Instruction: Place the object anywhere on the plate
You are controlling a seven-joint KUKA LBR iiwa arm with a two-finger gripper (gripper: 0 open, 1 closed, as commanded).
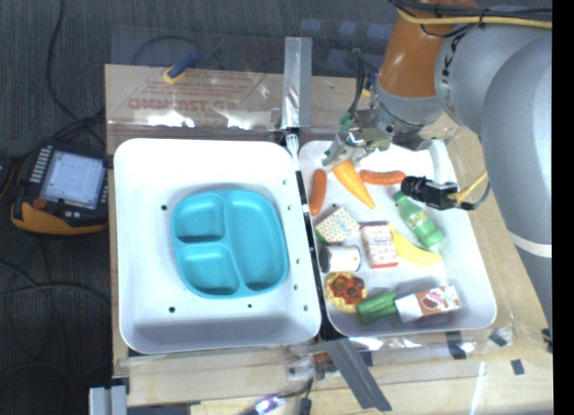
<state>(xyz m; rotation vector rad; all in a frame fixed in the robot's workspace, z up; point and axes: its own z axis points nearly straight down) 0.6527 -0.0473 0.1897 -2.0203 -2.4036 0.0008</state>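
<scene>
Gripper (352,146) sits over carrot (353,184) top; cannot tell its grip. Carrot likely light, hard, slick plastic, tapered; best pinched mid-body. Plate (230,241) waits in the left bin

Turquoise plate (229,243), white bins (143,171), orange carrot (354,185), yellow banana (417,252).

Both white bins (134,252) look like smooth moulded plastic with a soft sheen, light glinting along their rims. The blue plate (229,241) is plastic too, satiny more than glossy. The toy food is shiny plastic: the orange carrot (353,185), the yellow banana (418,251), the green bottle (420,221). The small cartons (378,245) seem printed and slightly glossy. The arm's grey shell (516,90) is smooth and matt, its orange band (414,46) glossier. Behind the bins, crinkled clear plastic film (206,99) catches the light over bare wood (121,90). The floor (54,332) is dark, rough carpet.
</scene>
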